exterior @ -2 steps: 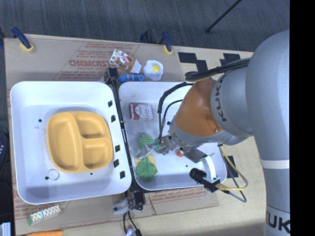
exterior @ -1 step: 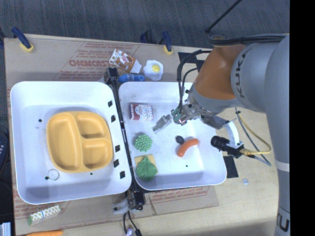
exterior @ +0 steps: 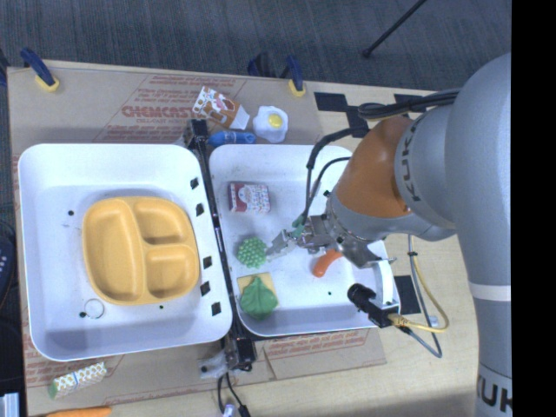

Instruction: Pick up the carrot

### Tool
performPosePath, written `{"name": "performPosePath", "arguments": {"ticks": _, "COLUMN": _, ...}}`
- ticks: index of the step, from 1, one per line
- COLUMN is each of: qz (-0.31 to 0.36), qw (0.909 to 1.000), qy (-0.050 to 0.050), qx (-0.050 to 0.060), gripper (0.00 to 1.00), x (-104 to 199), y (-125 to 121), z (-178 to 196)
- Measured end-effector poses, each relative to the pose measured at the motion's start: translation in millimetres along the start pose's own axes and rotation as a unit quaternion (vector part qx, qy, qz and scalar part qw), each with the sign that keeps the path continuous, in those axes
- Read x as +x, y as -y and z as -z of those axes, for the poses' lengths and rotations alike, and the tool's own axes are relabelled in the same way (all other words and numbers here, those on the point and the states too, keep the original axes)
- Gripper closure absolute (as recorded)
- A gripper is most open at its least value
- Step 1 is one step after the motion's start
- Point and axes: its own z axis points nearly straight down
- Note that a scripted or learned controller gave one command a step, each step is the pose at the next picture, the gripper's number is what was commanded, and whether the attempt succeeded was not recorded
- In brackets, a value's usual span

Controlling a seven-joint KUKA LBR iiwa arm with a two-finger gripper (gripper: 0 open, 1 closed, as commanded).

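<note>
Short orange carrot (exterior: 327, 262) lies centre-right in frame, tilted upper-right to lower-left, just right of the metal jaws (exterior: 285, 241); jaw state unreadable.

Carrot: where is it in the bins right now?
The carrot lies in the right bin, toward its right side, just under the gripper and right of the green bumpy ball.

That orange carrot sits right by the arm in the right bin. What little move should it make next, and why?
Probably shift the claw back toward the carrot. The claw's tip sits nearer the green ball, while the carrot lies under the wrist, not between the fingers.
</note>
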Motion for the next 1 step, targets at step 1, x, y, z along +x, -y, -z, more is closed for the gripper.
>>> {"name": "performPosePath", "arguments": {"ticks": 1, "qz": 0.002, "qw": 1.0, "qy": 0.0, "qx": 0.001, "gripper": 1.0, "x": 0.3, "y": -0.5, "z": 10.0}}
